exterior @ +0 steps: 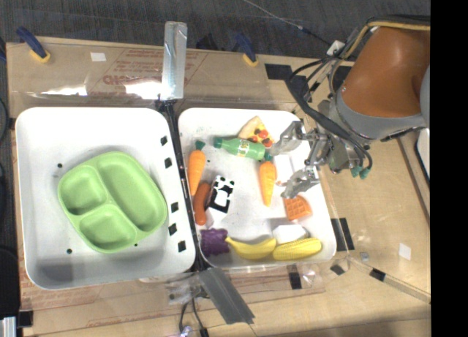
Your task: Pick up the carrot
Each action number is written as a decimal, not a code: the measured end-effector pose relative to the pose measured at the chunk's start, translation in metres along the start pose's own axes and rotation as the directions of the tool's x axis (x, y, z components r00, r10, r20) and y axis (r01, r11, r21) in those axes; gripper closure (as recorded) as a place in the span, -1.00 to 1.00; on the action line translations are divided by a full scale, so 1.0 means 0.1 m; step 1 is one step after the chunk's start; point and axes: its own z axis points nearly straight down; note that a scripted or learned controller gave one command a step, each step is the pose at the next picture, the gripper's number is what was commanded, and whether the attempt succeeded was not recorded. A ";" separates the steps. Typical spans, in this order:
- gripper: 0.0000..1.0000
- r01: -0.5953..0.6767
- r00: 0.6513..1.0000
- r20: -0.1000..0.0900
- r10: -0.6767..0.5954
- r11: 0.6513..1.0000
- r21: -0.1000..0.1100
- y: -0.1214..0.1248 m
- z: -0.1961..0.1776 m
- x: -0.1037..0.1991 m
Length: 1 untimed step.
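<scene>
From the frame's right the arm (384, 72) leans over the right bin (241, 120), its gripper (295, 156) spread wide, holding nothing (fingers straddling air) just right of the carrot (268, 180) at bin centre; tan bench (380, 211).

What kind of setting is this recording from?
Most likely a lab bench for robot picking trials: two white bins clamped side by side on a board, toy food such as a carrot and banana in the right one, and a grey-orange arm with its claw above them.
</scene>
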 end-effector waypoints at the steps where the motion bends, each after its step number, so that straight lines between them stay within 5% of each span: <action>1: -1.00 -0.115 0.993 -0.011 0.115 0.993 -0.003 -0.09 1.35 -0.22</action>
